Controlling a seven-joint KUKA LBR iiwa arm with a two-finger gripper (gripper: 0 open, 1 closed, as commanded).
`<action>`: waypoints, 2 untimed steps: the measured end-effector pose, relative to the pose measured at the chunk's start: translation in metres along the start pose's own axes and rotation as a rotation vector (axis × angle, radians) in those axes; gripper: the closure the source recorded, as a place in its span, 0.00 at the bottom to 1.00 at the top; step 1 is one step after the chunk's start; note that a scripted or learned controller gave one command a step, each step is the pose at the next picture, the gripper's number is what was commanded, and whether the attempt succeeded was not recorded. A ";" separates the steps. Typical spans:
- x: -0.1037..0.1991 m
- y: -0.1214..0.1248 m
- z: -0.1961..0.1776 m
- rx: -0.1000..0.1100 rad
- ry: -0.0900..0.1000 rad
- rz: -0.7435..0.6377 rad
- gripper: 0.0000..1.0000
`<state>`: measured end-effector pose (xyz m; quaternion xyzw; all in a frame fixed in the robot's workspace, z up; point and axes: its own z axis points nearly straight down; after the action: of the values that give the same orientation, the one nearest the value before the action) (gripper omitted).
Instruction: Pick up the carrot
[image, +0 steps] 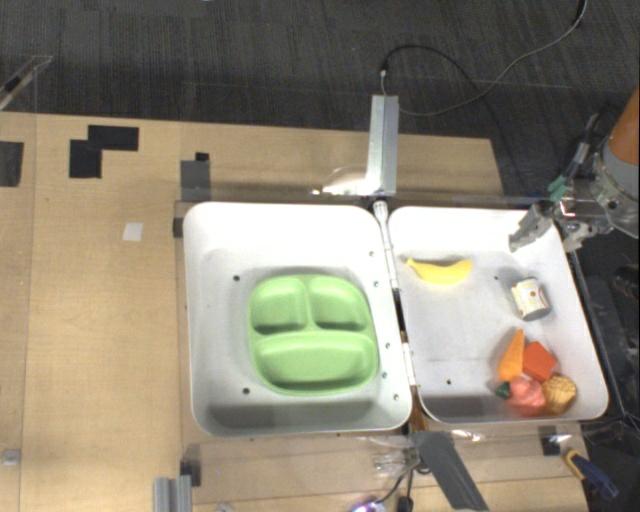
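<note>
The left bin, well left of the hand, holds a green tray. The hand hovers over the right bin's far right corner; its opening cannot be determined. The carrot lies nearer the camera, among toys.

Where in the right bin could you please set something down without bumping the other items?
The right bin has bare floor across its left and middle, bordered by the banana above and the carrot to the right. The lower right corner is crowded: carrot, red block and other toy foods touch. The small can sits near the right wall.
</note>
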<state>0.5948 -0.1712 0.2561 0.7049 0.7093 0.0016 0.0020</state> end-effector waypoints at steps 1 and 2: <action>-0.006 -0.051 0.079 0.002 0.000 0.003 0.00; -0.025 -0.088 0.155 0.002 0.000 -0.049 0.00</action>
<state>0.5074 -0.1973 0.1002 0.6872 0.7265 0.0009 0.0014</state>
